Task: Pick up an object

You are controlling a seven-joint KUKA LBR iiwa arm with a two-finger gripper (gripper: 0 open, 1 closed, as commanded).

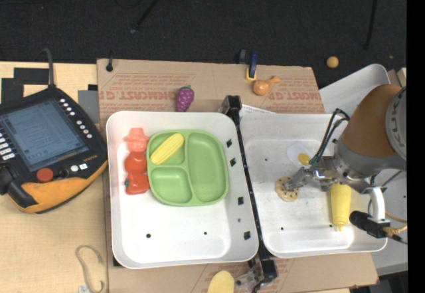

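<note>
**Gripper low in right bin, fingers by a cookie**

The gripper (297, 181) is seen low in the right bin (265, 218), reached in from the right w/ the arm (375, 129) above it. The fingers (302, 177) are too small and dark for their spread to be judged; whether anything is held cannot be told. A cookie (287, 190) lies touching or just below-left of the fingertips. A yellow bottle (340, 204) lies right of the fingers, near the bin's right wall. A small yellow piece (303, 159) is seen just above the fingers, partly hidden by cable. Open white floor is left below and to the left of the fingers, up to the divider betw. bins.

Well left of the fingers, in the left bin (166, 245), a green tray (192, 172) is set, w/ a corn cob (166, 147) in its upper-left compartment. A red figure (136, 162) lies touching the tray's left edge. The bin's lower part is bare floor.

Beyond the bins' far edge, on cardboard (146, 89), a purple grape bunch (184, 97) and an orange gourd (264, 85) are seen.
</note>
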